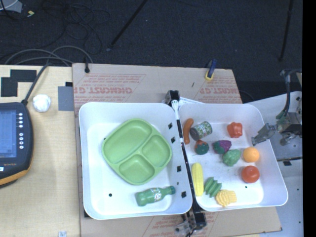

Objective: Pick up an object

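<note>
Nearest my camera, the yellow corn (225,197) lies in the right bin (276,196) untouched, like every toy there. My gripper (260,135) hangs over the bin's right rim beside the orange (251,154), fingers parted, holding nothing; the whole pick remains.

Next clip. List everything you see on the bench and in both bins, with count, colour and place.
divided plate: 1, light green, left bin
bottle: 1, green, left bin, front, lying down
can: 1, grey-green, right bin, rear
sausage: 1, orange-brown, right bin, beside the divider
pepper: 1, red, right bin, rear
orange: 1, orange, right bin, right side
tomato: 1, red, right bin, right side
corn cobs: 2, yellow, right bin, front
ball: 1, white, bench, far left
handheld screen unit: 1, grey, left edge
pincer: 1, grey, over right bin's right rim
</note>
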`<state>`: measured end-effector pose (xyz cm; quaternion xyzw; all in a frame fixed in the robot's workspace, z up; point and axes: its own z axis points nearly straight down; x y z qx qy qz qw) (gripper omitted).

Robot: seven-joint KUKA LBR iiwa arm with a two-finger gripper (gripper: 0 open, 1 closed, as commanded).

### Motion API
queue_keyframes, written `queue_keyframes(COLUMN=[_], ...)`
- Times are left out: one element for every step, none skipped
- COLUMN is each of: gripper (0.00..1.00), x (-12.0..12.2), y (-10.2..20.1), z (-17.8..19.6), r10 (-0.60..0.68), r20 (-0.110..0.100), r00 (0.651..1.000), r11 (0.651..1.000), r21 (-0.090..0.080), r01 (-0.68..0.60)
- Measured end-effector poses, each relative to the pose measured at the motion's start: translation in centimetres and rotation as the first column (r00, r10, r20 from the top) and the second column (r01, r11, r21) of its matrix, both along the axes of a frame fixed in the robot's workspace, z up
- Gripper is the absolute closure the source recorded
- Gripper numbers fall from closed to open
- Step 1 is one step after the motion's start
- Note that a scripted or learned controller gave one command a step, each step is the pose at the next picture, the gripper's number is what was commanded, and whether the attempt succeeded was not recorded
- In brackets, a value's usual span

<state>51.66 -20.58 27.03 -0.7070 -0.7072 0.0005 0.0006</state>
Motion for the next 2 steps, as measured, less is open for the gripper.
queue_keyframes(gripper=[1.0, 1.0], x=[0.0, -0.3], y=[-0.1, 4.5], z=[0.9, 22.8], r10=[0.0, 0.004], r20=[-0.002, 0.016], r00=[1.0, 1.0], r11=[1.0, 1.0], r21=[0.001, -0.004], r01=[0.0, -0.004])
